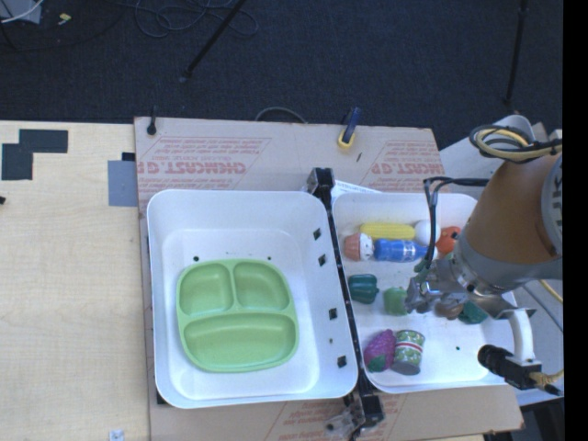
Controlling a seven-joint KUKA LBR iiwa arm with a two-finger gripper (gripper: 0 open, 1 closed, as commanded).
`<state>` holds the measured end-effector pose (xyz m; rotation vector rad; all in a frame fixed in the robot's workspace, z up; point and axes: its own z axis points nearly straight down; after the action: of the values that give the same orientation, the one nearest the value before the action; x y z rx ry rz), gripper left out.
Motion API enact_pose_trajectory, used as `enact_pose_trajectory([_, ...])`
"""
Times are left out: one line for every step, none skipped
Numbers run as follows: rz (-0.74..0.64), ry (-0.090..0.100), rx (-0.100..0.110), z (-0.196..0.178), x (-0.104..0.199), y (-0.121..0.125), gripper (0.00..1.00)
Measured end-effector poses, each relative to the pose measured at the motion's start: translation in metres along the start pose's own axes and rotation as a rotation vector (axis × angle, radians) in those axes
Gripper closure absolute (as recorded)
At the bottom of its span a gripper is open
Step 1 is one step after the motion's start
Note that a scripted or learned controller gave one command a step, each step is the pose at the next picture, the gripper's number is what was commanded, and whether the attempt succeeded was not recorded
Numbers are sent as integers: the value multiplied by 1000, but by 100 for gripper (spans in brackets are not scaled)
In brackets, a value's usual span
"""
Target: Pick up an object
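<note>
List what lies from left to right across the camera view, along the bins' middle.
Left bin → green divided plate → dark green pepper-like toy → small green block → gripper → grey arm with orange band.

the two shallow white bins, the left one [175, 246] and the right one [441, 366], look like smooth plastic with a soft shine, and the light green divided plate [237, 315] in the left bin is also smooth plastic, a little glossy. under the bins lies a flat sheet of brown cardboard [230, 154], matt and printed with red letters, on a pale wooden bench top [64, 292] with a dull finish. the metal gripper [424, 294] looks bright and reflecting, the orange band on the arm [514, 214] is smooth with a slight gloss, and the dark floor behind [367, 53] looks like rough carpet.
</note>
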<state>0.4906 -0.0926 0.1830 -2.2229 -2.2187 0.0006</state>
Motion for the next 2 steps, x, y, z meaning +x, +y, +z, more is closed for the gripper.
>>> enact_pose_trajectory([-2,0,-2,-47,-1,1,100])
enact_pose_trajectory([-6,1,-1,-51,34,43,100])
